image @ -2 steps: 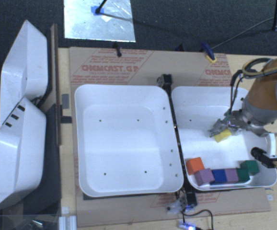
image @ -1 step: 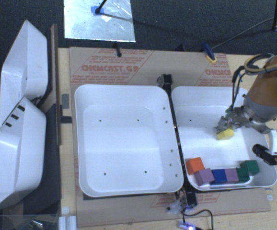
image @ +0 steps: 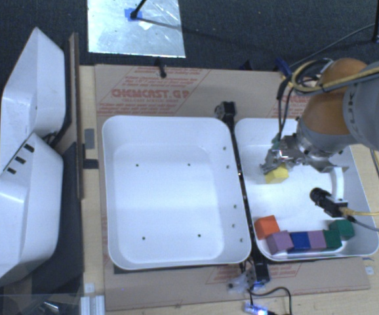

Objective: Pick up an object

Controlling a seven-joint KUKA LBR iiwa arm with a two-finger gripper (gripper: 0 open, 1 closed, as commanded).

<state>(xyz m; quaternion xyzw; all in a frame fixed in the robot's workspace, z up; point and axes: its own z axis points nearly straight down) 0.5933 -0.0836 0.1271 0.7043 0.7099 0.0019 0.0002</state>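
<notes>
Over the right bin [image: 366,241], the gripper [image: 278,161] sits directly above a yellow block [image: 277,174], seemingly touching its top, though I cannot tell whether it has closed on it.

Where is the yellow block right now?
The yellow block lies in the right bin, near its upper left, directly under the gripper.
</notes>
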